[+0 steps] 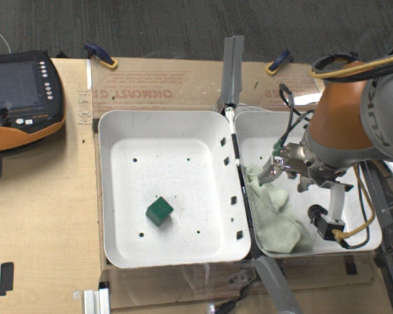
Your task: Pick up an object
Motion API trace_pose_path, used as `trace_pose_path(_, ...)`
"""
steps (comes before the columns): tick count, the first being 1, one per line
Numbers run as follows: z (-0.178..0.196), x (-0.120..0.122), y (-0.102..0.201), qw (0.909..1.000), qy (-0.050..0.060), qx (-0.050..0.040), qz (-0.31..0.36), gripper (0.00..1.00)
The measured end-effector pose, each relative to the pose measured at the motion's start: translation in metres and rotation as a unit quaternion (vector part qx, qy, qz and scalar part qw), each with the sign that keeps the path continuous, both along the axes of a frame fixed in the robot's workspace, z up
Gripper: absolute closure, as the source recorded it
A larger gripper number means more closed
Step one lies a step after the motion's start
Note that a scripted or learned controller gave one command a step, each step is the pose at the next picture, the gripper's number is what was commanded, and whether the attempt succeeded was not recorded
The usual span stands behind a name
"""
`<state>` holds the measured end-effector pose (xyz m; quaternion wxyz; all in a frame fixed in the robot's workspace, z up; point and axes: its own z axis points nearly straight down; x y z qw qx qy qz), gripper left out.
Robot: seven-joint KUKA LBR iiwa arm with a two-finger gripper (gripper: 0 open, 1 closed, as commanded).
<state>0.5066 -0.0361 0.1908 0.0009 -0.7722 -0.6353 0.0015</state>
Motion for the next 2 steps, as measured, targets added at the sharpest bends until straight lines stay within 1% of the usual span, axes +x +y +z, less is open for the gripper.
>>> trace_pose_path(1, -0.0004, -0.0248, 0.0414, 0.9954, 0.001, -0.0004, -0.096, 0.0)
trace_pose_path(2, -0.0004, -0.0247, 0.0411, 0.9954, 0.001, -0.0005, -0.096, 0.0)
